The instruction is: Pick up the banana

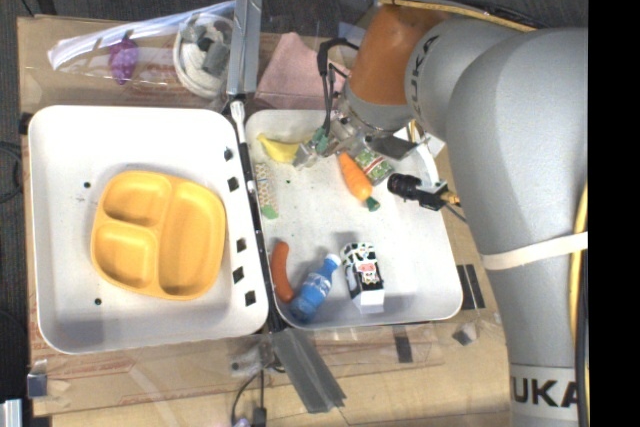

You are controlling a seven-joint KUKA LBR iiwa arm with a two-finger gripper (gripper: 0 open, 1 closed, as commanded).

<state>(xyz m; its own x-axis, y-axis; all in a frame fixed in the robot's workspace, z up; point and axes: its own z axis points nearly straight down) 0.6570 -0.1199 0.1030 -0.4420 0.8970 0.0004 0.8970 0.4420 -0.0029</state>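
Note:
The banana (278,149) is a small yellow piece lying in the far left corner of the right bin (420,245), close to the bin's wall. My gripper (318,146) is down in the bin just to the right of the banana, at or touching its right end. The grey arm with its orange band (385,55) reaches in from the right and hides the bin's far right part. The view does not show the banana lifted off the floor.
An orange carrot (353,177) lies just right of the gripper. A red sausage (281,272), a blue bottle (314,288) and a black-and-white carton (363,274) sit near the front. The left bin (60,295) holds a yellow divided plate (158,233).

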